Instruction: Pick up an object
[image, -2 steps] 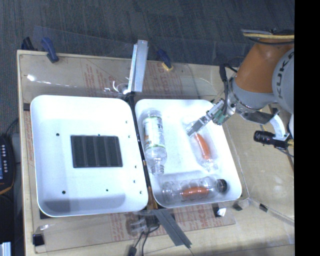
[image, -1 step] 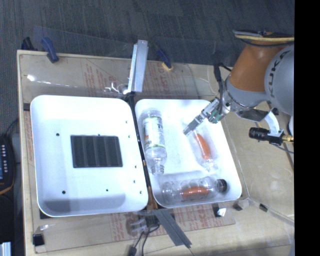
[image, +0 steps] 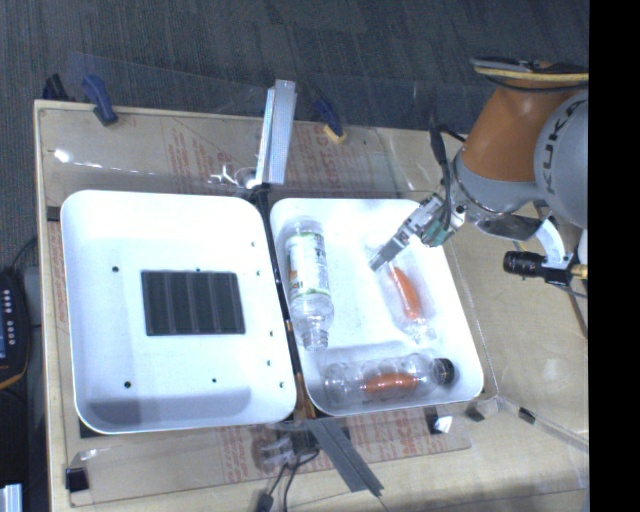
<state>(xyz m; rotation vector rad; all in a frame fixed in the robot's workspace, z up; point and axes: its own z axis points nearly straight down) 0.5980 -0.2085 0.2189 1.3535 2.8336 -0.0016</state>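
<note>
Over right bin (image: 462, 330), 1 o'clock | gripper (image: 385, 256) above orange tube (image: 407, 292) | jaws' state: cannot tell | approach step; next descend, grip.

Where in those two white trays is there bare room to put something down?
The left bin has bare floor all around its dark grille. The right bin is crowded: three clear bottles leave a narrow strip between them.
</note>
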